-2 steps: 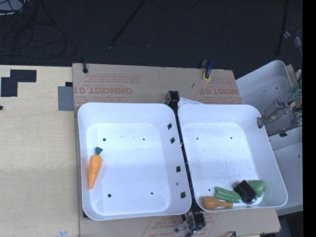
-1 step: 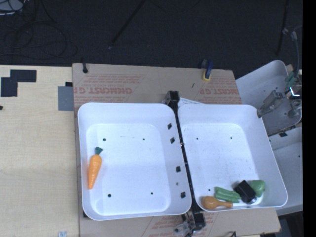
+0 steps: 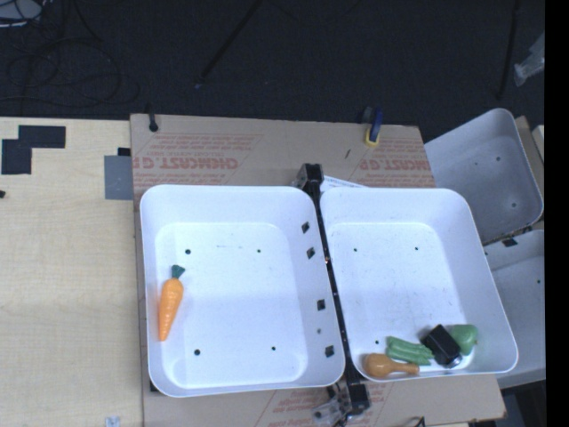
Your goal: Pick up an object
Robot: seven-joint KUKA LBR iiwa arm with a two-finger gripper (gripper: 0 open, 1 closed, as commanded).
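Probably the toy carrot (image 3: 170, 307) is the easiest object to take: it looks light, stiff and smooth, so grasp across its thick orange middle. It lies alone near the left wall of the left bin (image 3: 222, 201). I cannot tell the gripper's state.

Robotics lab test bench, seen from fixed overhead camera. Two shallow white bins (image 3: 228, 205) clamped side by side atop printed cardboard sheet (image 3: 267, 154) on pale wood-grain bench (image 3: 62, 265). Black tape markers (image 3: 34, 145) stuck to benchtop. Loose cables (image 3: 53, 25) trail across dark floor behind. Bare metal plate (image 3: 484, 181) at right. Bins hold plastic toy food as test props, among them carrot (image 3: 169, 302), not real produce.
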